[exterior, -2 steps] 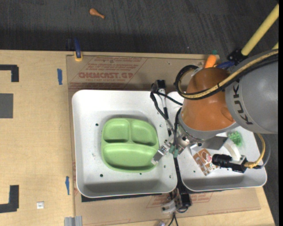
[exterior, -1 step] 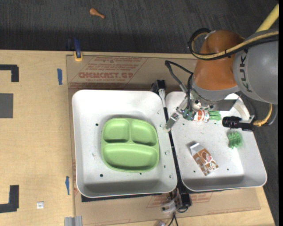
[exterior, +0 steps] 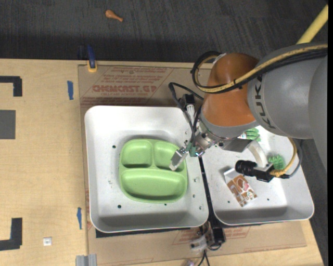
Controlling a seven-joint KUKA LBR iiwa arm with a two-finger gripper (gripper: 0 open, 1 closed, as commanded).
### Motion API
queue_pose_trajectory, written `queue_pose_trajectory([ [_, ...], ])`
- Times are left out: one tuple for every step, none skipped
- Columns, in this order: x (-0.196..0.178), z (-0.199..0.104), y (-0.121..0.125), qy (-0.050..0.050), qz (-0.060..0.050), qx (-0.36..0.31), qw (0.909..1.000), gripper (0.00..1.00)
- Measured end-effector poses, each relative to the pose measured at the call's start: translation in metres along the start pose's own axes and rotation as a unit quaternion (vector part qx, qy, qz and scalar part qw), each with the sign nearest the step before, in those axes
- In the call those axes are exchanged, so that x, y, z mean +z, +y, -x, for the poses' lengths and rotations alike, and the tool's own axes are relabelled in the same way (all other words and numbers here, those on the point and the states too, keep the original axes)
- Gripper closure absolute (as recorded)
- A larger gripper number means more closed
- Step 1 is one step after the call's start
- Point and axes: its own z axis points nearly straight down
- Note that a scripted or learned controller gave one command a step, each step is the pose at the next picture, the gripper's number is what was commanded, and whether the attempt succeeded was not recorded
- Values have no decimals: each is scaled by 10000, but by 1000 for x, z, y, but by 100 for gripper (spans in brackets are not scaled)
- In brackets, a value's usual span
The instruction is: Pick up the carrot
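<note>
Camera view: a cardboard-covered bench [exterior: 41, 156] against dark carpet [exterior: 156, 26], where what looks like the carrot [exterior: 113, 15] lies, long axis tilted, thick end upper left. Gripper [exterior: 179, 158] state: cannot tell.

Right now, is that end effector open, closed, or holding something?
End effector: over the green plate's right edge in the left bin; whether it is open or closed cannot be told.

We read faint red letters, roughly "CHEMCAST", on the flat brown cardboard sheet [exterior: 127, 83] behind the bins, and part of "KUKA" on the grey robot arm [exterior: 291, 88].
</note>
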Motion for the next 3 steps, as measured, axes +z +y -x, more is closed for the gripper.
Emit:
queue_pose_trajectory([
  [-2, 93, -19, -21, 15, -578, 9983, 0],
  [0, 7, -6, -5, 5, -1884, 9821, 0],
  [-1, 100, -57, -24, 14, -2469, 9690, 0],
])
